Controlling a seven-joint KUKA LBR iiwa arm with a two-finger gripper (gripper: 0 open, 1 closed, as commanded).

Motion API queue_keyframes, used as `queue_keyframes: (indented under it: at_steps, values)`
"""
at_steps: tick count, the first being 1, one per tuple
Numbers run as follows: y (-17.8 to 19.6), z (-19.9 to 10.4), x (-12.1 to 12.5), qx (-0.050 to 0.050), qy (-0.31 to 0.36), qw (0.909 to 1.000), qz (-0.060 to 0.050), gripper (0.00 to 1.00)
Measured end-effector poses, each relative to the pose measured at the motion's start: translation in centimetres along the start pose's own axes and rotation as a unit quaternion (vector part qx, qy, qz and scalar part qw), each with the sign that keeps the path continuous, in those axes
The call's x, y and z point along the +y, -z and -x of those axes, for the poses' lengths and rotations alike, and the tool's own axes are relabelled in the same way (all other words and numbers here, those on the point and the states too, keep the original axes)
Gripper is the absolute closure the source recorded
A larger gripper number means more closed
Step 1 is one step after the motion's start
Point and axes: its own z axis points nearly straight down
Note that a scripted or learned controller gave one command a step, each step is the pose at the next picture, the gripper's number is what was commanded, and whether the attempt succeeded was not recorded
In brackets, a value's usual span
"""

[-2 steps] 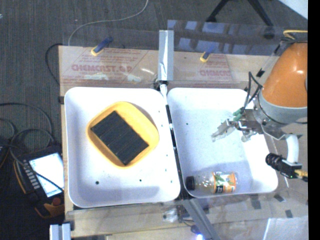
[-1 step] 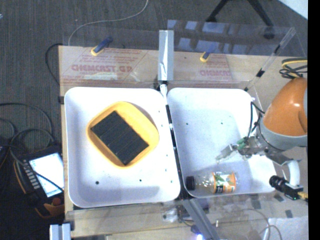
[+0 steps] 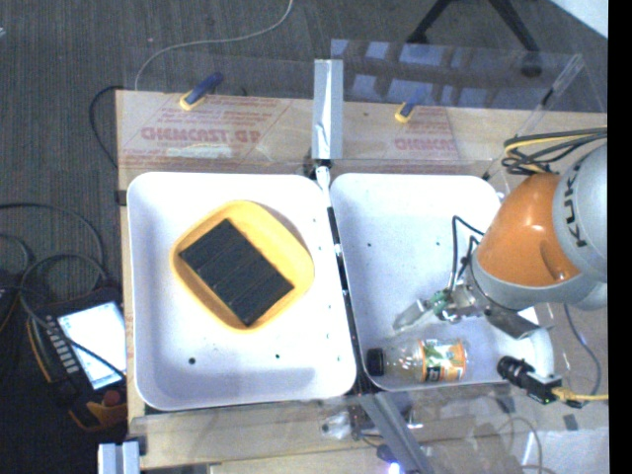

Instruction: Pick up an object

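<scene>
Bench board printed CHEMCAST GP (image 3: 200, 136), bottle (image 3: 420, 359) with orange label in right bin (image 3: 395, 215), fingers' (image 3: 434, 306) state unclear

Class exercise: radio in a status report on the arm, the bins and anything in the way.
Pincer low in right bin, above the bottle lying at its near wall. Yellow dish with dark pad in left bin. Nothing between pincer and bottle.

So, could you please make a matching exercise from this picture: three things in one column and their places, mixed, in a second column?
Things:
1. yellow dish
2. plastic bottle
3. blue-handled clamp

Places:
A. lying on its side at the near edge of the right bin
B. on the board behind the left bin
C. inside the left bin, holding a dark ribbed pad

Pairs: 1-C, 2-A, 3-B
</scene>
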Motion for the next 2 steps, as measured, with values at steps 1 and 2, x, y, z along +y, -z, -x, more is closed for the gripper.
queue_keyframes:
  at_steps: [1, 2]
  values:
    - [0.0, 5.0, -0.6, 0.001, -0.167, 0.9860, 0.003, 0.00]
    - [0.0, -1.3, 0.6, -0.002, -0.068, 0.9977, 0.005, 0.00]
